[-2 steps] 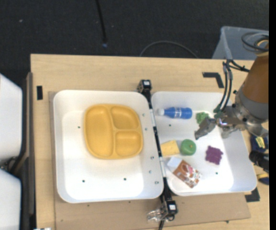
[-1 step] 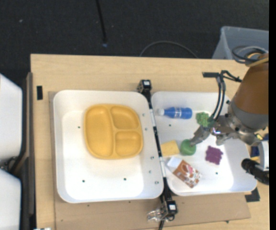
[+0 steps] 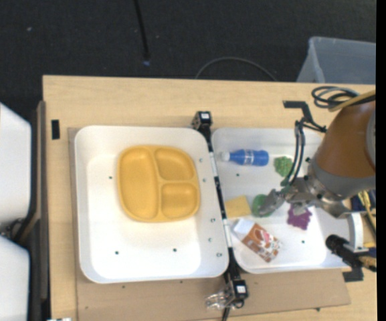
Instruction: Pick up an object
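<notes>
Nearest the camera, a light wooden tabletop (image 3: pixel 146 299) is seen, on which two shallow white bins are set side by side. At the front of the right bin (image 3: pixel 293 265) a small packet (image 3: pixel 260 241) with red and white print is laid flat, slightly tilted. Just behind it, a purple object (image 3: pixel 300 217) is found to the right and a yellow sponge-like block (image 3: pixel 238 206) to the left, near the dividing edge. Between these two, the tool (image 3: pixel 267 203) is lowered into the bin on the grey arm with its orange band (image 3: pixel 350 139) (reaching in from the right). A dark green object (image 3: pixel 265 204) is seen right at the tool's tip, but whether it is gripped cannot be told, and the tool's opening cannot be made out either. Farther back in the same bin, a lighter green object (image 3: pixel 283 164) is placed, and beside it to the left a blue bottle (image 3: pixel 246 157) with a white cap is laid on its side. In the left bin (image 3: pixel 95 246), a yellow divided plate (image 3: pixel 158 182) with three compartments is set near the middle. Beyond the tabletop, a dark floor is crossed by a black cable (image 3: pixel 139 25).
</notes>
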Robot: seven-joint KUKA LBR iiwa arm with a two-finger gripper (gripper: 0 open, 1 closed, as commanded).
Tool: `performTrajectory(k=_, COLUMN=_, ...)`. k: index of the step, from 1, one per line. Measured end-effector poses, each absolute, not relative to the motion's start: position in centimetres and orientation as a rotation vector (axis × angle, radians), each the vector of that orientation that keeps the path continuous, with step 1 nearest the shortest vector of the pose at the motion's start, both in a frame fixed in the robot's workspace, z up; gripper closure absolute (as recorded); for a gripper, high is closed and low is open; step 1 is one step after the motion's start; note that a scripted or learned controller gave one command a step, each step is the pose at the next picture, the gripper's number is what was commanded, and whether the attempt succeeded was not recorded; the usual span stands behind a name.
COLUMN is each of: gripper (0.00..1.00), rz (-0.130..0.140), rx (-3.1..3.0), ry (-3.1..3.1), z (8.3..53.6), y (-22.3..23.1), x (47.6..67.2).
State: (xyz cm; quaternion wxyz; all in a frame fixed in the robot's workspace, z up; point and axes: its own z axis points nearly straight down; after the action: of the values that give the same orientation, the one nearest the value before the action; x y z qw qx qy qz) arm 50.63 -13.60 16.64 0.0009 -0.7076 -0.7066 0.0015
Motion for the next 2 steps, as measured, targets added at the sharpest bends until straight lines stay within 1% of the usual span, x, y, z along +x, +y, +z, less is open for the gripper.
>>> performTrajectory(k=1, gripper=0.0, rz=0.002, rx=-2.225, ry=-2.219, z=12.5, y=-13.7, x=50.6)
performTrajectory(k=2, gripper=1.0, rz=-0.003, rx=-2.233, ry=-2.214, z=13.7, y=-13.7, x=50.7)
